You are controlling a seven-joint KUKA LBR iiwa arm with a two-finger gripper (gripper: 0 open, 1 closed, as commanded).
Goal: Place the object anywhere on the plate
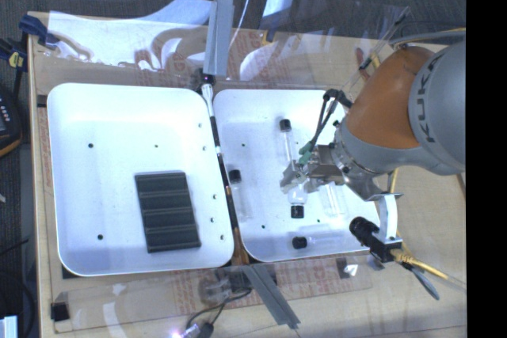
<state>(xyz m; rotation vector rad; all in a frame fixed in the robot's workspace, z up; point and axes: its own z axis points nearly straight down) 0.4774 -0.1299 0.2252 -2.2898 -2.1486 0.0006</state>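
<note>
While gripper [299,176] hovers low over right bin [261,245], finger state unclear; small black pieces [296,210] scattered, plate [167,210] well apart — mis-grab likely.

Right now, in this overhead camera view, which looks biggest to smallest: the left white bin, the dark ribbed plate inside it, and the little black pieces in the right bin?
1. Left white bin
2. Dark ribbed plate
3. Little black pieces, e.g. and; these look alike in size, so I won't rank them.

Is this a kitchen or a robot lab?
Probably a robot lab: a grey and orange arm reaches over two white bins on a wooden bench, with cables beside it.
</note>
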